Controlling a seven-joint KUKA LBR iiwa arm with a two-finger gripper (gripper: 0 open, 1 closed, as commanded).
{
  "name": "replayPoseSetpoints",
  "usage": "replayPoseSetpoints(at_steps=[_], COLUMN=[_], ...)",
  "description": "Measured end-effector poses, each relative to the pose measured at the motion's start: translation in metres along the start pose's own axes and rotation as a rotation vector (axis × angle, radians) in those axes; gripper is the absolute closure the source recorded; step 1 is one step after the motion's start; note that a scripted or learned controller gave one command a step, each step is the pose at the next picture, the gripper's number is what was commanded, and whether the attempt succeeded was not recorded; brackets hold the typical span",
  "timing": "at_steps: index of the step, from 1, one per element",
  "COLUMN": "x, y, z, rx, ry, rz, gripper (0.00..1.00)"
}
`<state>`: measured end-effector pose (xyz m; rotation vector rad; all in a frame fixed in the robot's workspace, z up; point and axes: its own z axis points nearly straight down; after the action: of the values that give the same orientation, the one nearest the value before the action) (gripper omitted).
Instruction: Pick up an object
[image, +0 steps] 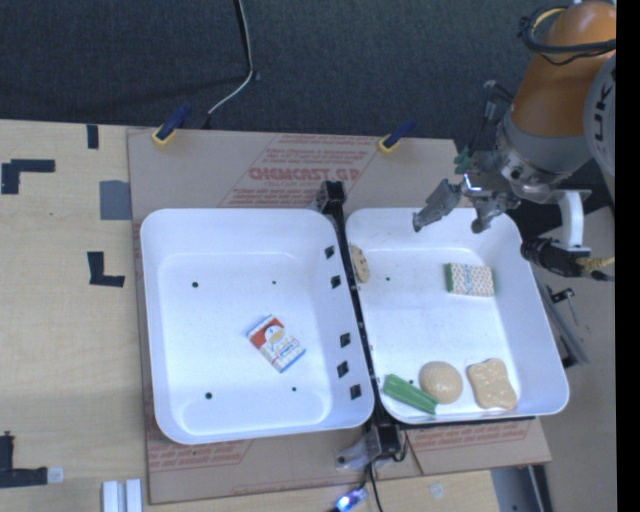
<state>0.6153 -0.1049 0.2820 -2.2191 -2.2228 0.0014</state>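
Note:
My gripper (459, 213) hangs open over the far edge of the right bin (545, 330), with nothing between its fingers. Below it in that bin lie a green-and-white patterned sponge (469, 279), a round beige piece (440, 381), a tan biscuit-shaped piece (492, 383), a green stick (410, 394) and a small tan item (360, 265) by the dividing wall. The left bin (160, 300) holds a small red, white and blue carton (276, 343).
Both bins rest on a cardboard sheet (290, 170) clamped at the far edge with blue-and-yellow clips (172, 124). A black cable (240, 70) trails at the back. The arm's grey and orange body (560, 90) stands above the right bin's far right corner.

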Motion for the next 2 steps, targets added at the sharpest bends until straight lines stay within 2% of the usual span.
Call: replayPoseSetpoints(at_steps=[1,2], x=[-0.035,-0.017], y=[0.021,0.051], z=[0.109,0.203], rx=[0.006,0.001], ry=[-0.001,-0.001], rz=[0.003,-0.002], gripper=[0.00,0.00])
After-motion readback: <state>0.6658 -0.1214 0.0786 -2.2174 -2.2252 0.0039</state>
